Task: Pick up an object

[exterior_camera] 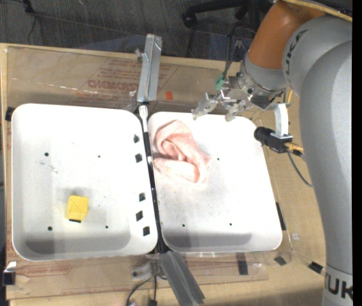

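Observation:
A crumpled pink cloth (178, 148) lies in the right bin (245, 190), near its upper left corner. A small yellow block (77, 208) rests in the left bin (72, 145), toward the lower middle. My gripper (218, 106) hovers over the far edge of the right bin, up and to the right of the cloth. Its two metal fingers (201, 109) are spread apart with nothing between them.
A metal divider bar (148, 75) runs up between the bins at the back. The grey arm (324, 107) with its orange band fills the right side. A black cable connector (271, 138) hangs over the right bin's upper right corner.

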Motion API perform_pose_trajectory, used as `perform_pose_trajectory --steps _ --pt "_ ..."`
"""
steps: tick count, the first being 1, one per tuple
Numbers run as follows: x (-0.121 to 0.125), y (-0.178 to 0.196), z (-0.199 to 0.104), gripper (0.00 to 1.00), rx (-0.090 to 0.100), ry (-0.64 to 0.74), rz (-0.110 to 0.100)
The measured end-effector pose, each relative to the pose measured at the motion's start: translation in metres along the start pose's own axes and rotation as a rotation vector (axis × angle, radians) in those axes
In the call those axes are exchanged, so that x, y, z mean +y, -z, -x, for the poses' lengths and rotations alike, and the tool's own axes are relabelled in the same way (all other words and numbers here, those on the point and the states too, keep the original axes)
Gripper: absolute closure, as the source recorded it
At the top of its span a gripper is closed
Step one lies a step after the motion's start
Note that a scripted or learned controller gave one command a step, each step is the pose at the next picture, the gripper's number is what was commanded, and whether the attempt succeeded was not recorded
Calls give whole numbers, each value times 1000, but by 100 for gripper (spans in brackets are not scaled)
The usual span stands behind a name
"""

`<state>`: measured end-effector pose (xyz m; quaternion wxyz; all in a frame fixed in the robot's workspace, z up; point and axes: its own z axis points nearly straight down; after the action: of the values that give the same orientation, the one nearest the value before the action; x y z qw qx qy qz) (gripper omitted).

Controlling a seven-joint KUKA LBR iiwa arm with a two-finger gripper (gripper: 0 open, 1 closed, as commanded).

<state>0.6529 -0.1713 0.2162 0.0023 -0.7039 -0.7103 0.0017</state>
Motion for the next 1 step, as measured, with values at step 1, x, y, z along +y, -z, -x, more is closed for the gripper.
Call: perform_pose_trajectory --steps 1 --pt "-36 67 -35 0 0 15 5"
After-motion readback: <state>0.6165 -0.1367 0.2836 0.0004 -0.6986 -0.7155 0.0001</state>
